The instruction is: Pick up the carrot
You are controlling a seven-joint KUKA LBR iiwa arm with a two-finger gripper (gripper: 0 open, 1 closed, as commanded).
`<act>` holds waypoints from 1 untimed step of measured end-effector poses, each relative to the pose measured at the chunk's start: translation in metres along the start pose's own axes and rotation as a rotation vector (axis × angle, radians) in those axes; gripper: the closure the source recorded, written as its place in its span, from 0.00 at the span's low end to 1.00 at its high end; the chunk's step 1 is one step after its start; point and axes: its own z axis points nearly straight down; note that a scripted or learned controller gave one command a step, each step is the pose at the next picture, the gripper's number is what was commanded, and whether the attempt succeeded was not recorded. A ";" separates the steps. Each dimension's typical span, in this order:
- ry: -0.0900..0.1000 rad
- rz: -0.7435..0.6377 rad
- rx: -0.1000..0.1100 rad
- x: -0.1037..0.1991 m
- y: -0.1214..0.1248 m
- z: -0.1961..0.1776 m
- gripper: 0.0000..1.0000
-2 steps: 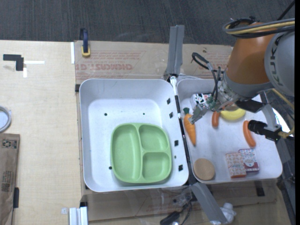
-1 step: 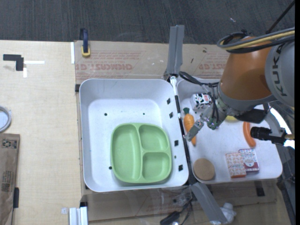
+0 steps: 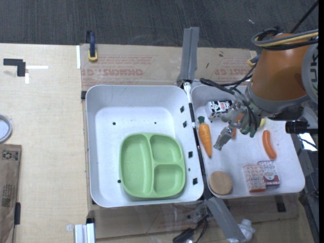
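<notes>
Two white bins side by side on the bench. Left bin (image 3: 98,135) holds a green three-compartment plate (image 3: 152,164), sitting toward the bin's near right part.

Right bin (image 3: 288,184) holds the carrot (image 3: 204,138): orange, green top pointing toward the far end, lying lengthwise against the bin's left wall, just beside the divider between the bins. Nothing touching it.

The arm comes in from the right, orange band over the far right part of the right bin. Gripper (image 3: 226,134) hangs over the middle of the right bin, to the right of the carrot, near it but apart. Jaws spread, one grey finger angled down-left, nothing between them. Whether the fingertip touches the bin floor cannot be told.

Other items in the right bin: a black-and-white cow-patterned small carton (image 3: 219,108) at the far end, partly under the wrist; an orange-red sausage-shaped item (image 3: 269,144) to the right of the gripper; a red-and-white packaged box (image 3: 260,176) near the front right; a round tan cookie-like disc (image 3: 220,183) at the front left, in line with the carrot but apart from it.

On the bench at left: a brown paper bag (image 3: 7,178), a tape roll at the edge (image 3: 3,129).
</notes>
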 end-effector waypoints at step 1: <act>0.001 -0.147 0.000 0.021 0.014 0.000 0.00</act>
